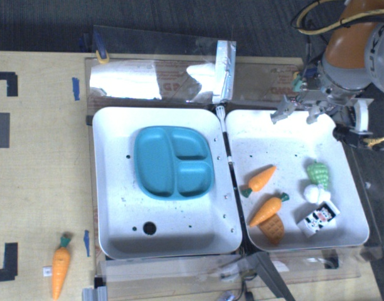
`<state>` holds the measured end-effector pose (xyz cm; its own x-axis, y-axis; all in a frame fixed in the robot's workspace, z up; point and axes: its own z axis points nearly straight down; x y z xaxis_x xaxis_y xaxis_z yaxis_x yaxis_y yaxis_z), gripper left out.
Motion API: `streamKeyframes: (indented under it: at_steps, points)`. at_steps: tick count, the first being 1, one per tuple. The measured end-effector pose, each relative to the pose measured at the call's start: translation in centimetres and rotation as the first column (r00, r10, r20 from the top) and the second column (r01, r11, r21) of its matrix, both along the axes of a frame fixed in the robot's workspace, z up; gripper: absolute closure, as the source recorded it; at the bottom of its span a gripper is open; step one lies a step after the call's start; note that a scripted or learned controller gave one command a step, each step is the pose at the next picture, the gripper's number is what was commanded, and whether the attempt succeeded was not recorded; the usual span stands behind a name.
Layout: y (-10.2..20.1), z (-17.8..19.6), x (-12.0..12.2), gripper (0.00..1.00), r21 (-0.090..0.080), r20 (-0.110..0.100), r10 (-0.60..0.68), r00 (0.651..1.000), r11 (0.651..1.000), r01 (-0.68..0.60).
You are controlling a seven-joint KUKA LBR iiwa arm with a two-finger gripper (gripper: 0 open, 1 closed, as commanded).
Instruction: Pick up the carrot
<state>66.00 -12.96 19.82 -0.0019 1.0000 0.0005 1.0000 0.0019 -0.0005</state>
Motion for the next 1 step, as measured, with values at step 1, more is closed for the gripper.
streamKeyframes:
  at_steps: [1]
  points:
    - [2.27, -7.73, -7.14, 0.00, 0.000, -0.005, -0.184, 0.983, 0.983, 0.184]
